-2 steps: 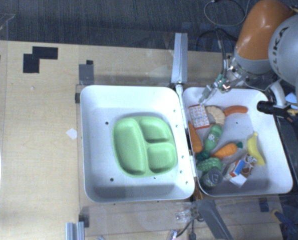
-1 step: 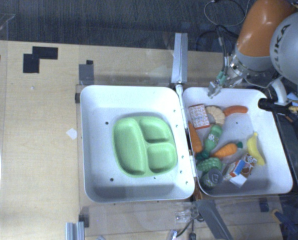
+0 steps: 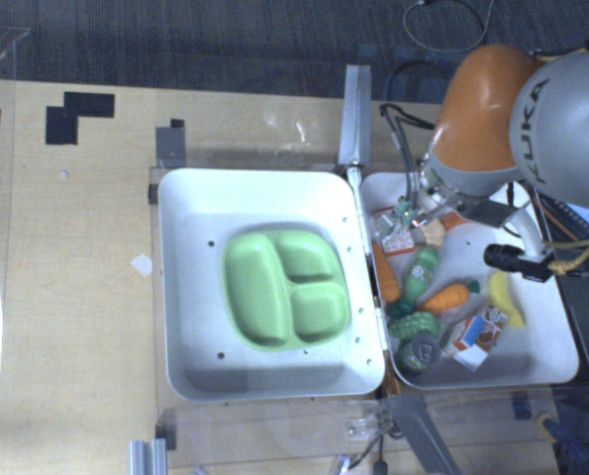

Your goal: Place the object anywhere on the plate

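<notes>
Grey arm (image 3: pixel 561 117) marked "KUKA"; hand (image 3: pixel 410 213) over the toy-filled bin (image 3: pixel 561 359), its grip unreadable.

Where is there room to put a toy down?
The green plate has all three sections bare, and white floor of the left bin rings it. The right bin is crowded: carrot, banana and other toys under the hand.

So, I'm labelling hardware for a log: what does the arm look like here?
The arm is bulky and rounded, grey, with a glossy orange band and dark lettering on the grey shell. Black cables loop beside it.
</notes>
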Motion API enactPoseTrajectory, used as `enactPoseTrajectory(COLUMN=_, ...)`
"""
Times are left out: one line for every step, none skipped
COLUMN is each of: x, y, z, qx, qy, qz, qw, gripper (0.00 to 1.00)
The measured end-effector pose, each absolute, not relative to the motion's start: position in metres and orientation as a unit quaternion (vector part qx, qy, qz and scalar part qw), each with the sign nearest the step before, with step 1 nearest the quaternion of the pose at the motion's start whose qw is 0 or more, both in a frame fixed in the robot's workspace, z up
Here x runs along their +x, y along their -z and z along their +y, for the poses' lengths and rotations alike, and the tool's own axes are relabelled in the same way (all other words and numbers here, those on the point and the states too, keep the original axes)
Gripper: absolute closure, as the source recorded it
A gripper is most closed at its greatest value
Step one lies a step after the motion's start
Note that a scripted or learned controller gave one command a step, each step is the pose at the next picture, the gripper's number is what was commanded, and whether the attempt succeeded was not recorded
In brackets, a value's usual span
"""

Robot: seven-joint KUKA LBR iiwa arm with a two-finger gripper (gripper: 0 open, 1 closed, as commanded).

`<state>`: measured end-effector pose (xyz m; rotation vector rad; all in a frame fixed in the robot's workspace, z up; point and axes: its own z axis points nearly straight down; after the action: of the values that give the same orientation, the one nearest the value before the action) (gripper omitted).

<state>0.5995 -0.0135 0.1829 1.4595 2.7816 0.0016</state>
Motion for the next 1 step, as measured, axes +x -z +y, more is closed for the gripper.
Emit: enactPoseTrajectory(x=0.5886, y=-0.2708, z=-0.0015, qx=0.475, qy=-0.0013, qz=0.88, qw=0.002, gripper=1.0)
